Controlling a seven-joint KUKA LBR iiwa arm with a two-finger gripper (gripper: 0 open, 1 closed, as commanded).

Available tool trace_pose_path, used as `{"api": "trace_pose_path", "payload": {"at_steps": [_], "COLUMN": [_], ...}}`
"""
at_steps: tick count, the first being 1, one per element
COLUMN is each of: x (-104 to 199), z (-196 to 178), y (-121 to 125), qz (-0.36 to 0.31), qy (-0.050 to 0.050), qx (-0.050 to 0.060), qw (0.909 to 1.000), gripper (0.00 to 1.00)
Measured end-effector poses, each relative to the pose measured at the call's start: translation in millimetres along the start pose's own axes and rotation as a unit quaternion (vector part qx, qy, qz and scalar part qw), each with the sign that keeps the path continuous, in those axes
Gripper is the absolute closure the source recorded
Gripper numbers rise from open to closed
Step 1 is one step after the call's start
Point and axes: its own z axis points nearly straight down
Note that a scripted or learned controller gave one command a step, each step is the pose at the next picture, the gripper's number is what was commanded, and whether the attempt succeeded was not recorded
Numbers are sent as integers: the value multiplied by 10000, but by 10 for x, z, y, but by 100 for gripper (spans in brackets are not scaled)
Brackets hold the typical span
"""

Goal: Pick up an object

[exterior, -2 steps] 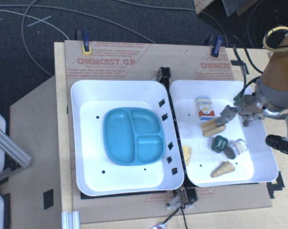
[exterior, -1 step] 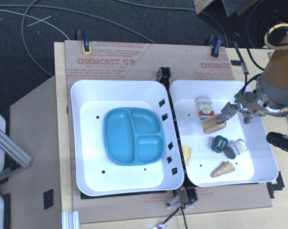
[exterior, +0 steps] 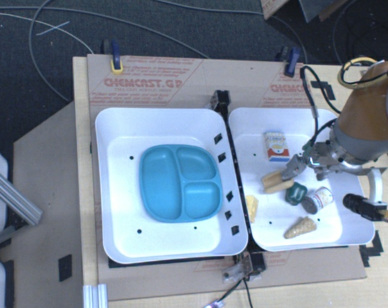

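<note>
I see the gripper low in the right bin, maybe touching the tan block; its grip I cannot tell, nothing lifted yet.

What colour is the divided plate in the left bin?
Light blue; the divided plate shows clearly in the camera view.

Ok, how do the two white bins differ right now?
The left bin holds one large thing, a blue divided plate, lying flat at its centre. The right bin holds several small things, among them a small box and a cone-shaped piece, and the gripper reaches into it. Both are shallow, white and side by side.
</note>
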Motion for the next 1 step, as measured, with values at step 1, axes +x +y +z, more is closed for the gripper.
{"api": "trace_pose_path", "payload": {"at_steps": [1], "x": [4], "z": [525], "y": [-1], "qz": [0], "qy": [-4], "qx": [-17], "qw": [10000], "gripper": [0]}}
